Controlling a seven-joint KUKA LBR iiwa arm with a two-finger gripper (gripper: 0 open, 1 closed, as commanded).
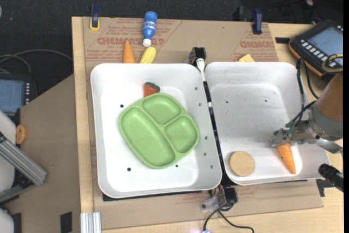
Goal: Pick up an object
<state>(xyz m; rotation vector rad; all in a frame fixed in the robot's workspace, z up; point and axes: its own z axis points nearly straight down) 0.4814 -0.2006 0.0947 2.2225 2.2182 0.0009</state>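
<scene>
An orange carrot (287,157) lies in the right bin (251,95) near its right front corner. My gripper (285,135) is at the carrot's upper end, its fingertips touching or just above it. A round tan cookie (241,163) sits at the right bin's front left. The left bin (109,117) holds a green divided plate (158,129), and a small red and green piece (151,88) peeks out behind the plate.
On the cardboard behind the bins lie a blue and white bottle (149,27), a corn cob (148,54) and another carrot (128,52). A yellow wedge (246,58) sits behind the right bin. A teach pendant (322,46) lies at the right.
</scene>
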